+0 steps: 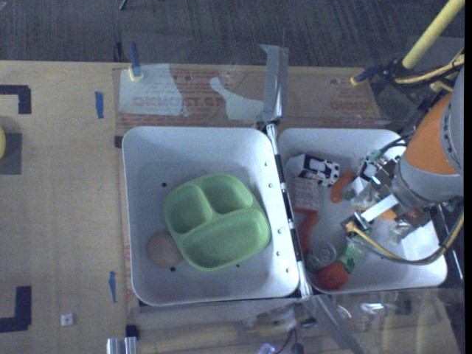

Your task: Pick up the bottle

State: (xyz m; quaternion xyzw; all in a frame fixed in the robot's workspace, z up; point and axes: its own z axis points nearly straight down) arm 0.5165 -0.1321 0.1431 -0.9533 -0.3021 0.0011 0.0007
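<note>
While poised low over right bin (pixel 435 271): approach step, by judgement; nothing seen held. Gripper (pixel 372 201) open or closed: cannot tell from above. Likely bottle (pixel 347 257), clear with green, lying near bin's lower wall, between grey lid (pixel 322 257) and red ball (pixel 333 275); identity unsure. Next: shift toward it, align across body, descend, close.

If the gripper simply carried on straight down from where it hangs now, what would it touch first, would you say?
Probably the bare white floor of the right bin. The gripper points down over an open patch, with the clear bottle just beside it toward the bin's front; depth is hard to judge, so it might graze that.
</note>
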